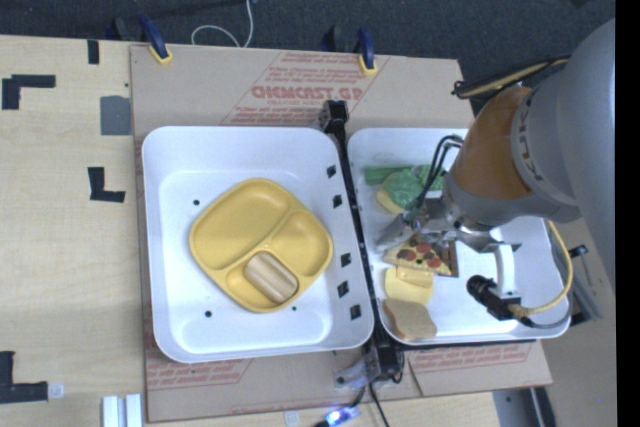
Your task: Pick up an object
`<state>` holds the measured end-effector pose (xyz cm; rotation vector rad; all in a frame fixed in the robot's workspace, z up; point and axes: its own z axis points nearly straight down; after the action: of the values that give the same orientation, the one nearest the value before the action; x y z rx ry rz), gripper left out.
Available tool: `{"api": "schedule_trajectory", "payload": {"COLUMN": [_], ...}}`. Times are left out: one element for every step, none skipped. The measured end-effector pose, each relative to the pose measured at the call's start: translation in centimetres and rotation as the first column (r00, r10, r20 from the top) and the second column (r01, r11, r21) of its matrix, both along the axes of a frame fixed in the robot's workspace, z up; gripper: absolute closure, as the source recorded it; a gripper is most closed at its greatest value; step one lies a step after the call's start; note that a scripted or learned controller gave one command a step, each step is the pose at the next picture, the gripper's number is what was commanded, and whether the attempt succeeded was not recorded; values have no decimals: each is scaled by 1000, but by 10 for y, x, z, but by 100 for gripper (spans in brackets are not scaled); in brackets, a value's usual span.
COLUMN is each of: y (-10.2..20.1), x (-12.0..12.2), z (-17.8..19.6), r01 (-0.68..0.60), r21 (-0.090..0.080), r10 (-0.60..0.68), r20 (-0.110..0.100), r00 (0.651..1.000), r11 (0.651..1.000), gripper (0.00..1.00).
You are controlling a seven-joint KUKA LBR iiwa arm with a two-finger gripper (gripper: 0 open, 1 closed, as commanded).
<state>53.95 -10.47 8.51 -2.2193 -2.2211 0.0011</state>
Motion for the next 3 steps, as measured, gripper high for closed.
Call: {"api": "schedule_trajectory", "payload": {"y": [-23, 2, 1], "x": [35, 113, 111], "z": [0, 0, 9], "r01": [-2, -3, -2], "r21": [0, -1, -4], "r10": [2, 3, 2], "r20": [2, 5, 0], "r00": [1000, 1000, 1000], "r11": [1000, 1000, 1000], "gripper": [0, 0, 100]}}
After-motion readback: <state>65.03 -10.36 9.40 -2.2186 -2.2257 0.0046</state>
